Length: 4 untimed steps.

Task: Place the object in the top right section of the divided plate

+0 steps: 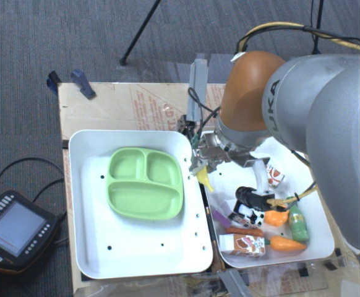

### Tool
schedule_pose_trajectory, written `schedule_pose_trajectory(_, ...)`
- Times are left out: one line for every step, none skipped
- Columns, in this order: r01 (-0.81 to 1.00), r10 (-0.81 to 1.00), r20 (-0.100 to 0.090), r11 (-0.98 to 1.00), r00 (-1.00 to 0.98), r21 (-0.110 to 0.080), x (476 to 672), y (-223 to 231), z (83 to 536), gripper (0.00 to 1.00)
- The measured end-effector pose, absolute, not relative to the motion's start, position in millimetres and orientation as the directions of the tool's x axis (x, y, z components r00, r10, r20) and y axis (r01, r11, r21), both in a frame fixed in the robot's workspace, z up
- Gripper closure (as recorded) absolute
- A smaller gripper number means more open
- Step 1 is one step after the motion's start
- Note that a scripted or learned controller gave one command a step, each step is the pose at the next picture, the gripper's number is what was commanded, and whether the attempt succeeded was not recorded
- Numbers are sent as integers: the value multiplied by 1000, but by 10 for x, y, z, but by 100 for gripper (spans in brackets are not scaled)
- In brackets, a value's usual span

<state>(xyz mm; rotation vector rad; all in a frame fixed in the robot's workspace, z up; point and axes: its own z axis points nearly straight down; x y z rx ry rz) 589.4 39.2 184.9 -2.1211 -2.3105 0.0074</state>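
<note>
The green divided plate (145,184) lies in the left bin (93,240), its two small sections on the far side and its long section nearer the camera. My gripper (200,167) hangs over the seam between the two bins, just off the plate's right edge. A small yellow object (204,180) sticks out from between its fingertips, and the gripper is shut on it. The grey arm with its orange band (254,98) hides much of the right bin's far half.
The right bin (319,193) holds a black-and-white toy cow (252,217), a carton (242,244), an orange carrot (286,244), a green bottle (299,225), a white and red packet (274,177) and a purple piece (219,217). A pendant (16,228) lies on the floor at the left.
</note>
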Motion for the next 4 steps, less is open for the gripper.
schedule_pose_trajectory(999,999,4,-35,35,2,5565,1146,983,100)
schedule_pose_trajectory(849,849,1,528,-528,-4,5587,1493,1074,100)
schedule_pose_trajectory(785,785,1,619,-619,-2,5419,36,2956,100)
schedule_pose_trajectory(785,785,1,619,-619,-2,5418,37,2954,0)
